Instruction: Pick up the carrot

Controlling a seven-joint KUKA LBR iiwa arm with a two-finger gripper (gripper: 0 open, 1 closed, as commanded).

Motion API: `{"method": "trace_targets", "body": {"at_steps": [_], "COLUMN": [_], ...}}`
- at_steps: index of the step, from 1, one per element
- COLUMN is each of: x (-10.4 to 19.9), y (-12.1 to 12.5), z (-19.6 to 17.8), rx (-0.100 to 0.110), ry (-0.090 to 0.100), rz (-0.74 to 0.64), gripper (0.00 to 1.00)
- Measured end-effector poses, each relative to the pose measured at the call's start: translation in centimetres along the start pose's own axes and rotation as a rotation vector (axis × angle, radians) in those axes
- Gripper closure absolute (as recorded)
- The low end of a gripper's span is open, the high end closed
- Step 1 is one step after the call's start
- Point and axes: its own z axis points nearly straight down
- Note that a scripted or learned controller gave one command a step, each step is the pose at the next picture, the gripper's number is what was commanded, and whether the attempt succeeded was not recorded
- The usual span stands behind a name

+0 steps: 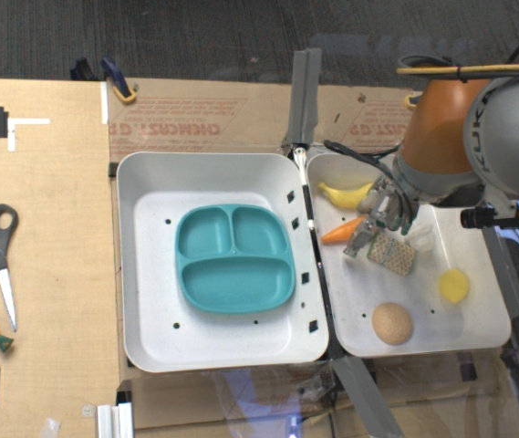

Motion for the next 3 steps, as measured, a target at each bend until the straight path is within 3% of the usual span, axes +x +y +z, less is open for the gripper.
{"method": "trace_targets", "body": {"at_steps": [1, 2, 3], "x": [-0.1, -0.2, 3.2], "y": [0.5, 0.6, 4.0], "z": [0.0, -1.0, -9.8], "rx": [0.0, 0.0, 0.003], "ry": [0.0, -0.004, 0.002], "rz": [0.164, 0.16, 0.41], "gripper": [0.0, 1.0, 1.0]}}
